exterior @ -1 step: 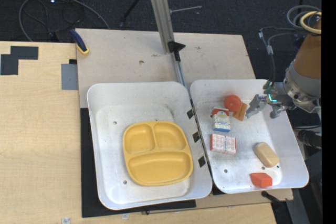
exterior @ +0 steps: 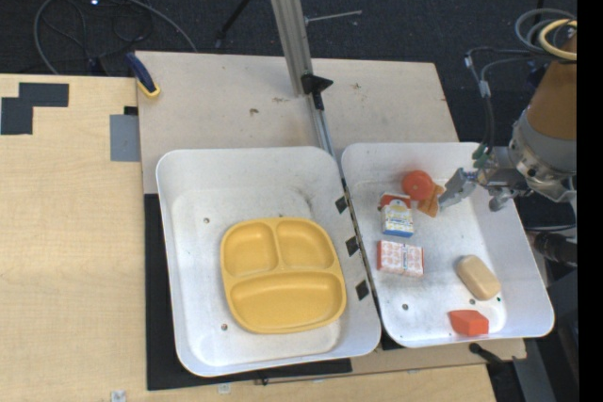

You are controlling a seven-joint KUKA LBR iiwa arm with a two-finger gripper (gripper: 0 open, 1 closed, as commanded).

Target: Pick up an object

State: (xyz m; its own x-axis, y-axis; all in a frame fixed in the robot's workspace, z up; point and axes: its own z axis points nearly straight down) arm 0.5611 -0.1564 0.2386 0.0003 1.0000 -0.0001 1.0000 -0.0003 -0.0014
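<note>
The right bin (exterior: 524, 251) holds several small items: a red ball (exterior: 416, 182) with an orange piece (exterior: 431, 201) against it, a white and blue carton (exterior: 399, 218), a red and white patterned box (exterior: 400, 258), a tan block (exterior: 478, 277) and a red-orange wedge (exterior: 469, 322). My gripper (exterior: 478, 193) hangs over the upper right part of this bin, just right of the red ball and orange piece. It is open, with nothing between its fingers. One grey finger (exterior: 459, 186) points toward the orange piece and stops just short of it.
The left bin (exterior: 184, 231) carries a yellow divided plate (exterior: 282, 274). A metal post (exterior: 292, 28) rises behind the bins, near the gap between them. A wooden tabletop (exterior: 66, 231) lies to the left. Cables hang near the arm at the right.
</note>
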